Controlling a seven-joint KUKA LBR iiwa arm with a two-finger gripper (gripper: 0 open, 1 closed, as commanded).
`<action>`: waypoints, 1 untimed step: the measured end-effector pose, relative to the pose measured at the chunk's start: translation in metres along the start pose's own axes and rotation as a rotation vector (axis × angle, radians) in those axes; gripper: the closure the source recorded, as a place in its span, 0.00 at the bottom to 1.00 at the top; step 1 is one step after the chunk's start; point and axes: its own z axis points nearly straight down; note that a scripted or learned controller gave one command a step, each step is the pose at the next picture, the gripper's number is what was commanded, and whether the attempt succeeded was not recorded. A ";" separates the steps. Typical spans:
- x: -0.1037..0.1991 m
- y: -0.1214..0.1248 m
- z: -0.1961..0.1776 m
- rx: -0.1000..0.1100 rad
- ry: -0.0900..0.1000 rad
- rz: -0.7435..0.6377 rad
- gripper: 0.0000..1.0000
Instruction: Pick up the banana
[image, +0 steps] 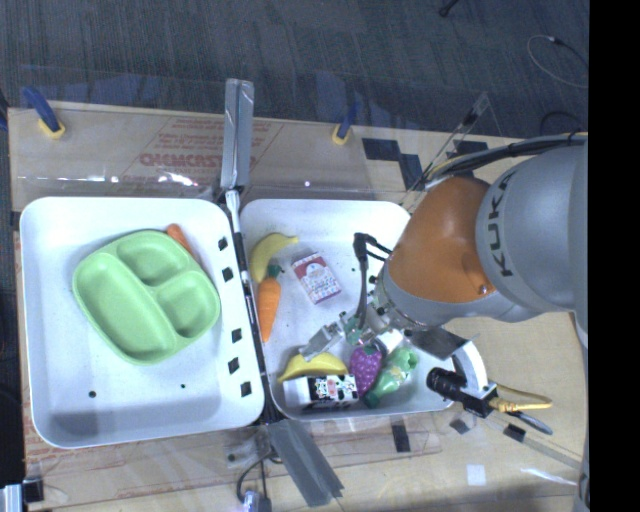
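Note:
A yellow banana (268, 252) with a greenish tip lies in the right bin (330, 215), near its upper left corner by the divider. A second yellow, banana-shaped piece (308, 367) lies at the bin's front edge. My gripper (332, 342) hangs low over the front middle of the right bin, just above and right of that second yellow piece and well away from the upper banana. The orange wrist band and grey arm hide the bin's right part. Nothing shows held in the gripper.
An orange carrot (268, 308) lies below the upper banana. A red-and-white card box (315, 277), purple grapes (365, 366), a green bottle (396, 370) and a black-and-white box (330, 390) crowd the right bin. The left bin holds a green divided plate (148, 295) and an orange piece (178, 237).

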 end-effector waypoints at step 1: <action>0.003 0.002 0.074 -0.001 0.002 -0.095 0.00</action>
